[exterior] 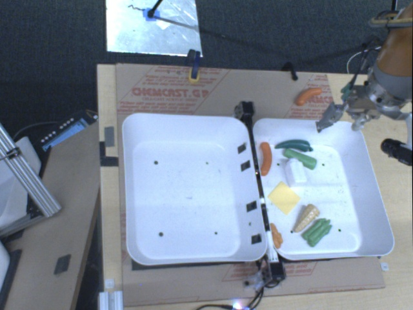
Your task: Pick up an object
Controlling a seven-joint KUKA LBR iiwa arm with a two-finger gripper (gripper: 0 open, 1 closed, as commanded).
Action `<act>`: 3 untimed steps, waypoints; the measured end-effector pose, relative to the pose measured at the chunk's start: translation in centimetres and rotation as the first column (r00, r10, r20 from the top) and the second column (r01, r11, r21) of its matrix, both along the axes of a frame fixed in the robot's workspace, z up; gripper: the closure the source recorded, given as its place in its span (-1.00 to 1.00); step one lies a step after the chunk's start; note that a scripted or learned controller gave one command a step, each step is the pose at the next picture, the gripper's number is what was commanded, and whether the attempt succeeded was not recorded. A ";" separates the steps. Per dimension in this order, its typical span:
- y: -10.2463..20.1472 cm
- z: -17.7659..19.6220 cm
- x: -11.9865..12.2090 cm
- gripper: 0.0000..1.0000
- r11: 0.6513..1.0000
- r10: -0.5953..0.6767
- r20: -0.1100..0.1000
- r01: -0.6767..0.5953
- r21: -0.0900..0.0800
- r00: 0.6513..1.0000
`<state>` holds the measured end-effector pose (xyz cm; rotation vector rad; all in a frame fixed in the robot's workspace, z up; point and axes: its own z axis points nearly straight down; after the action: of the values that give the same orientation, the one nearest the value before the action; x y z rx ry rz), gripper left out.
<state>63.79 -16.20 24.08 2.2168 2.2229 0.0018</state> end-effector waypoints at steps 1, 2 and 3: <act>3.0 -11.6 2.1 -1.00 1.000 0.005 -0.008 -0.005 0.003 1.000; 7.0 -14.4 3.2 -1.00 1.000 0.000 0.007 0.000 0.000 1.000; 1.4 -15.2 -3.4 -1.00 1.000 -0.005 0.006 0.005 -0.003 1.000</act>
<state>60.40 -14.84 8.83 2.2178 2.2129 0.0058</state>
